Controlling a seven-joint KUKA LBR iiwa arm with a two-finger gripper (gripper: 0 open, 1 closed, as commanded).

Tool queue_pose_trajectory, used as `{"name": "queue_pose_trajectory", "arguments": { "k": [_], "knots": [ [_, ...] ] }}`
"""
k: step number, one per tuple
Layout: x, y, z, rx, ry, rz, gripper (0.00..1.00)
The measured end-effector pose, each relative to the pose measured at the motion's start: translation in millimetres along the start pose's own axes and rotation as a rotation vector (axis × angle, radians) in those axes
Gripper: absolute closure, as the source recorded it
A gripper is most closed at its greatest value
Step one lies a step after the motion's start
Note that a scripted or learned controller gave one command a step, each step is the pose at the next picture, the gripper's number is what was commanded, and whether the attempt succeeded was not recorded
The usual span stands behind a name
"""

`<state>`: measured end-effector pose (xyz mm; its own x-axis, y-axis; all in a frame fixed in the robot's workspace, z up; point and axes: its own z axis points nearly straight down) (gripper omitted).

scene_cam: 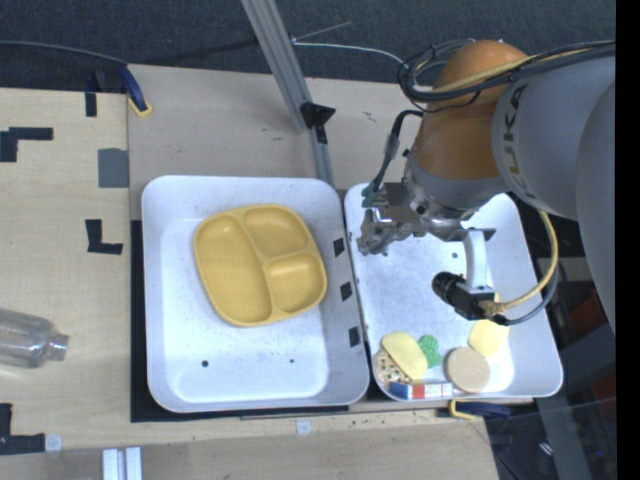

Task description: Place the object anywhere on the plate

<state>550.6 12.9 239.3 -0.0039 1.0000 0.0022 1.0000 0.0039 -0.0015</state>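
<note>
Hovering over the right bin [530, 368], your gripper [378, 238]; claw state I cannot tell. Toy food pieces [403, 353] look light, stiff; pinch across width. Plate [260, 264] waits left.

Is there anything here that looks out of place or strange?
Yes: a clear plastic bottle lies on its side on the bench, outside both bins. The yellow plate sits askew in the left bin.

Yellow plate [261, 265] in white speckled bin [170, 298]; yellow, green and tan objects [440, 358] opposite.
</note>
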Motion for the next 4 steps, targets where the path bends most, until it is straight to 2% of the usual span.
{"name": "queue_pose_trajectory", "arguments": {
  "k": [1, 2, 3, 4],
  "knots": [
    [-1, -18, 7, 0.003, -0.003, 0.005, 1.0],
    [53, 12, -58, -0.008, 0.0, -0.004, 1.0],
    [62, -4, -43, 0.002, -0.004, 0.003, 1.0],
    [62, -3, -43, 0.0, -0.004, 0.003, 0.0]
  ]
}}
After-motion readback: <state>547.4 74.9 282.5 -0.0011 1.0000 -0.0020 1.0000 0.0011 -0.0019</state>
